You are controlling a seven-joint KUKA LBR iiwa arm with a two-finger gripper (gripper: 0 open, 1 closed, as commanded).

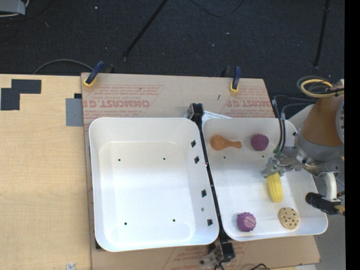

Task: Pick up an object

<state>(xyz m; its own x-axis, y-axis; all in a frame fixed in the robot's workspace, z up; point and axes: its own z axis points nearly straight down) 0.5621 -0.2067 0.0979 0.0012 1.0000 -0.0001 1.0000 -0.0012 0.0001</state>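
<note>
The right bin [236, 179] holds several small objects. A yellow corn cob [275, 189] lies near its right side, pointing toward the front edge. My gripper [273, 171] hangs right at the cob's far end, touching or just above it; which one is unclear. An orange drumstick-shaped toy [225, 144] and a dark purple ball [259, 142] lie at the back of the bin. A purple lumpy piece [246, 221] and a speckled cookie [288, 218] rest near the front.
The left bin [112, 145] stands beside the right one, with a black divider bar [203, 173] between them. The grey arm [320, 134] comes in over the right bin's right rim. Clamps hold the cardboard base [169, 97] at the back.
</note>
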